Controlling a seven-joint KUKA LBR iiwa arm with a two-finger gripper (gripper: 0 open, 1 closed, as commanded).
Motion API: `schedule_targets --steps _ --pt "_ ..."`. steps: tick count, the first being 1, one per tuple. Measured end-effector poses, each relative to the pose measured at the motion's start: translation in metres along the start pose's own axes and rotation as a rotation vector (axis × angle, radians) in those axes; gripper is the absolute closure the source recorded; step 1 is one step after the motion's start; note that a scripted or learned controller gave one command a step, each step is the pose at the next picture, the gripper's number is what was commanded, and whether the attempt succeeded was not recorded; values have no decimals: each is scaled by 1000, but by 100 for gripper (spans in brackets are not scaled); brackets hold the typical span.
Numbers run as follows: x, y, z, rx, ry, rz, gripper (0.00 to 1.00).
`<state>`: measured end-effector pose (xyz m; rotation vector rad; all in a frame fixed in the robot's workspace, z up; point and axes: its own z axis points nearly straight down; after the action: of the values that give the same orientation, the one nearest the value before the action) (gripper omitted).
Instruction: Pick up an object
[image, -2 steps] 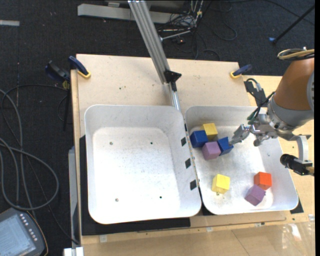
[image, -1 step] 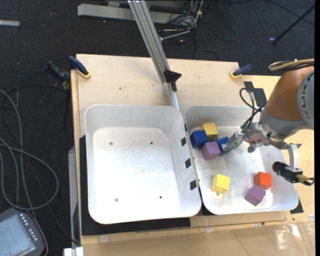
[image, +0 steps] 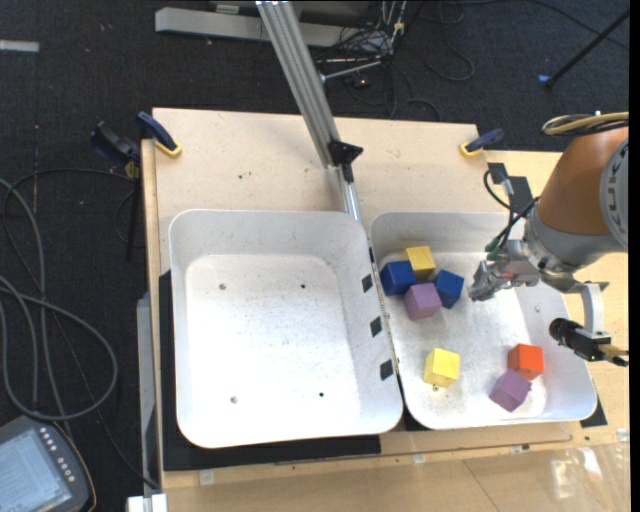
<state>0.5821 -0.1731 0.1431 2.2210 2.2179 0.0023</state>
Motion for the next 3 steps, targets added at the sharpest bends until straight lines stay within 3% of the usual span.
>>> schedule_targets --steps 1,2,3 --pt "8 -1 -60 -4 -1 -4 100" --pt "8 1 -89 -2 -1 -4 100" --pt "65 -2 -83 4 3 -10 100"
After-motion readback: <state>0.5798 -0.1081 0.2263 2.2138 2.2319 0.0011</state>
